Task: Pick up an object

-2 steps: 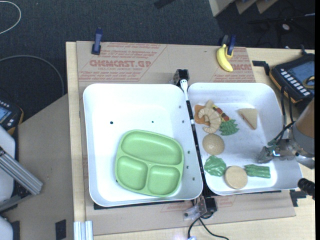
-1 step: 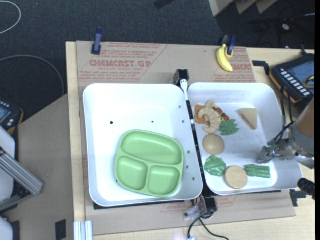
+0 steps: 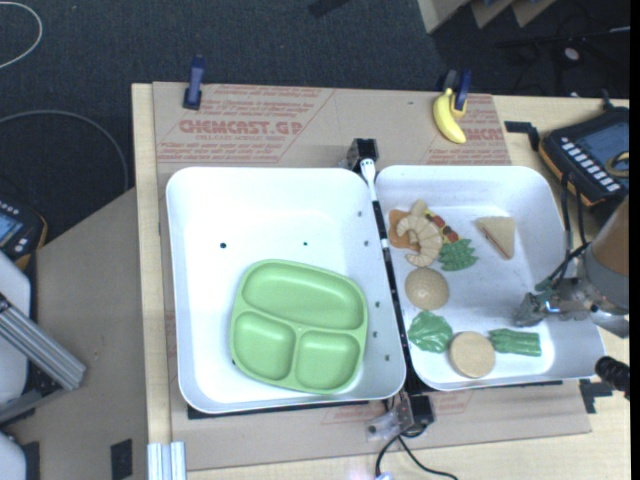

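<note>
Cable point(image 3: 400, 458) trails off tan bench point(image 3: 90, 268); dark carpet point(image 3: 150, 18) beyond; end effector point(image 3: 530, 310) state unclear.

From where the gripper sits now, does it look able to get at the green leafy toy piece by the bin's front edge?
Probably yes: the gripper sits just above the green leafy toy piece in the right white bin, with bare floor between; only the round tan bun crowds one side.

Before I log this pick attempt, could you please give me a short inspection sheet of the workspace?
Surface: bench bearing left bin and right bin.
Job's things: in the right bin, tan wedge, shrimp-like piece, two round buns, green leafy pieces.
Clutter: green divided tray in the left bin; banana on the bench.
Grippers: gripper low over the right bin, nothing visibly between its fingers.
Cables: cable at front edge.
Surroundings: dark carpet.
</note>
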`<control>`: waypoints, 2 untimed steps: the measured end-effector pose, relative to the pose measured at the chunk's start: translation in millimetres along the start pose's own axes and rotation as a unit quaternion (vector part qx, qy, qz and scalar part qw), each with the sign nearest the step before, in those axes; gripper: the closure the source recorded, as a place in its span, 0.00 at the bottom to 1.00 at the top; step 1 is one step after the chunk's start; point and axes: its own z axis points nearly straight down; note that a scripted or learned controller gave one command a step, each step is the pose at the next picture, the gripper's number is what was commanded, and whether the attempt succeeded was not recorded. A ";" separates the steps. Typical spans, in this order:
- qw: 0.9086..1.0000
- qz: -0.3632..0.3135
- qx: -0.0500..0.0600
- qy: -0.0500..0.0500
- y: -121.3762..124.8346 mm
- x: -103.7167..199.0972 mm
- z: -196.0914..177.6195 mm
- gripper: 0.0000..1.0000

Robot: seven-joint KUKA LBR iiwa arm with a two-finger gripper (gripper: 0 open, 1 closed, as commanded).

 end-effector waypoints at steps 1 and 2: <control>1.000 0.000 0.000 0.000 0.0 0.0 0.0 1.00; 1.000 0.000 0.000 0.000 0.0 0.0 0.0 1.00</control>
